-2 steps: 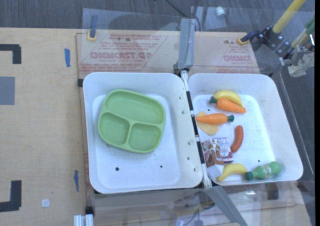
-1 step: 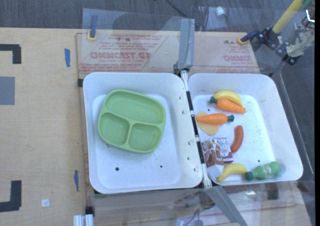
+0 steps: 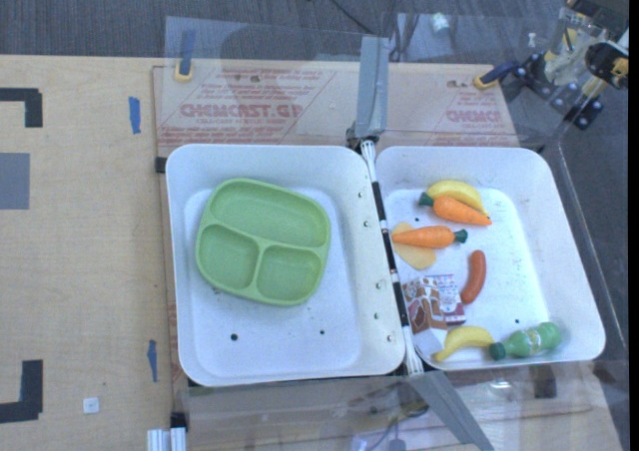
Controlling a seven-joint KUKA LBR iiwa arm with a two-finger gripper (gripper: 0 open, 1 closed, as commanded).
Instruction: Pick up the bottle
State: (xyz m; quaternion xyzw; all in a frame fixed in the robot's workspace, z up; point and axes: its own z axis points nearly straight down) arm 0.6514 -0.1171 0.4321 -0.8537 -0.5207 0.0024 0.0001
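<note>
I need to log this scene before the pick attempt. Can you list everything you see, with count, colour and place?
Bins: 2, white, side by side on the bench.
Divided plate: 1, light green, in the left bin.
Bottle: 1, green, lying at the front right corner of the right bin.
Bananas: 2, yellow, one at the back of the right bin, one at the front beside the bottle.
Carrots: 2, orange, near the back; the second sits further left.
Sausage: 1, red, middle of the right bin.
Printed packet: 1, brown and white, front left of the right bin.
Pincer: 1, at the top right, away from the bins.
</note>
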